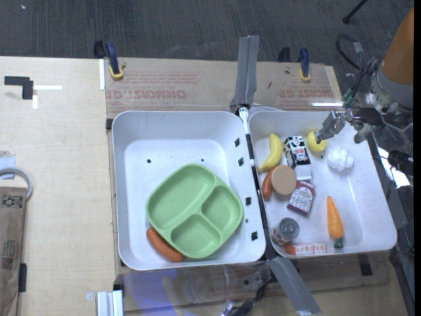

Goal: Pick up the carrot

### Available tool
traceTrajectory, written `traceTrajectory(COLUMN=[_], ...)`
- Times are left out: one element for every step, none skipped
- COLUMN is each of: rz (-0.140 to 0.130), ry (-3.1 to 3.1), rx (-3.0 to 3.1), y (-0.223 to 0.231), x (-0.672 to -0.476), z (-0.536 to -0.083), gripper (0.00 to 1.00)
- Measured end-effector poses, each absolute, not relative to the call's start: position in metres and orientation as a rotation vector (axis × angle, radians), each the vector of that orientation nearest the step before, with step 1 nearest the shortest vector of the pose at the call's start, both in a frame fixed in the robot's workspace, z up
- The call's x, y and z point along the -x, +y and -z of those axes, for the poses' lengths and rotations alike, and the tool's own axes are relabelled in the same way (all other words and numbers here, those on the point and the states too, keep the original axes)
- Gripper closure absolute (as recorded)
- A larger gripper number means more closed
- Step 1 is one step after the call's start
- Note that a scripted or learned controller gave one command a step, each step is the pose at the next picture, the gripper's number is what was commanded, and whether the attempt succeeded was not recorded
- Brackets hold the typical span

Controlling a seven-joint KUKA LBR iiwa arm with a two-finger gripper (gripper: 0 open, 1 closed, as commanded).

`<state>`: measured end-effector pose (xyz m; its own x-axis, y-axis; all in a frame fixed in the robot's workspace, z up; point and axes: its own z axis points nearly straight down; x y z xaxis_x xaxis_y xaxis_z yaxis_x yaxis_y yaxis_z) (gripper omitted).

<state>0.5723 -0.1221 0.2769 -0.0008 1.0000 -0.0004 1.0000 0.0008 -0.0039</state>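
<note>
Reaching the slim orange carrot with its green stem end [335, 221] comes first: it lies in the right-hand shallow white bin [375, 232], toward the near right corner, well apart from the tool [327, 130], which hangs near the far rim; whether that tool is wide or narrow cannot be told. Closing across the carrot's width should grip best.

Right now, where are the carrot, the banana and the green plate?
carrot [335, 220]: camera view, middle of its orange body.
banana [272, 152]: camera view, middle of its curved yellow peel.
green plate [170, 201]: camera view, bare floor of its left compartment.
</note>
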Motion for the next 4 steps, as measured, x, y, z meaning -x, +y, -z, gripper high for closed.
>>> traceTrajectory(rz=[-0.005,-0.003,-0.004,-0.005], ry=[-2.089,-1.94,-1.936,-1.926], rx=[2.341,2.466,2.466,2.481], y=[-0.164,-0.191,-0.191,-0.174], x=[-0.525,-0.477,-0.477,-0.479], z=[-0.175,-0.09,-0.098,-0.269], gripper=[0.0,0.0,1.0,1.0])
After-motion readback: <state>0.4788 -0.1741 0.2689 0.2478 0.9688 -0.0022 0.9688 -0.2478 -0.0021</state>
